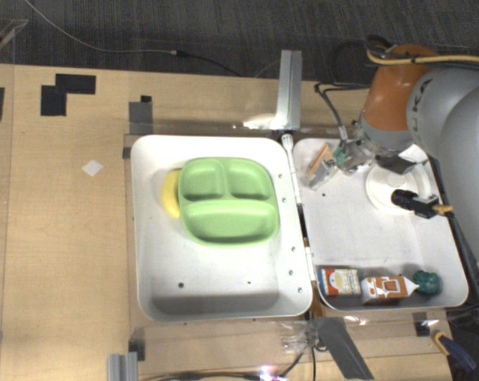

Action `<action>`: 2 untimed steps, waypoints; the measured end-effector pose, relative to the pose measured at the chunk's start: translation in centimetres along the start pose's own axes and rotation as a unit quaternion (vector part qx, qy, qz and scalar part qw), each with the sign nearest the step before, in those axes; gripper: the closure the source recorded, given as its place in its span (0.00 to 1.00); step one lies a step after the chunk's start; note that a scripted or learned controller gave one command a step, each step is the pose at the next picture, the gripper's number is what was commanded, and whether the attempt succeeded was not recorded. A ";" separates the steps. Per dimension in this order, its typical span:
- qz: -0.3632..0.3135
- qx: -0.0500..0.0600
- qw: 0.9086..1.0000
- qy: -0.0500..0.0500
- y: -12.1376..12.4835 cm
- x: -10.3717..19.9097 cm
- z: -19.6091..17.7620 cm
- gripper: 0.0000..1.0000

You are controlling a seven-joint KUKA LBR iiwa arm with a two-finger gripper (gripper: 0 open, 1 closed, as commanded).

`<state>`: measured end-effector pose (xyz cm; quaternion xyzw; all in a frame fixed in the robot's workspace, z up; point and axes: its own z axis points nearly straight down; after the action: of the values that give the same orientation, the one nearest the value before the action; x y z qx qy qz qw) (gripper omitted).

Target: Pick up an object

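Gripper (332, 162) low in far-left corner of right white bin (382, 288); finger state cannot be told. Slim tan stick-like object (317, 162) lies just left of it, long axis slanted near-left to far-right.

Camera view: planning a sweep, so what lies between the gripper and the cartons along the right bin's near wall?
Bare white bin floor, seen in the camera view.

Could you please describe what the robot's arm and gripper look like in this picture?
The arm is smooth and rounded, light grey, with an orange band above the wrist. Black cables loop beside it. The gripper is small and metallic, with tan fingers.
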<state>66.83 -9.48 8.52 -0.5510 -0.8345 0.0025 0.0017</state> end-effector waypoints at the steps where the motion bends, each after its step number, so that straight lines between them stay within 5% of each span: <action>1: -0.004 -0.005 1.000 -0.001 -2.0 3.6 -9.9 0.00; 2: -0.008 -0.004 1.000 -0.001 -0.7 -2.0 -3.4 0.00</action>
<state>66.98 -11.60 11.97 -0.5446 -0.8387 0.0000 -0.0009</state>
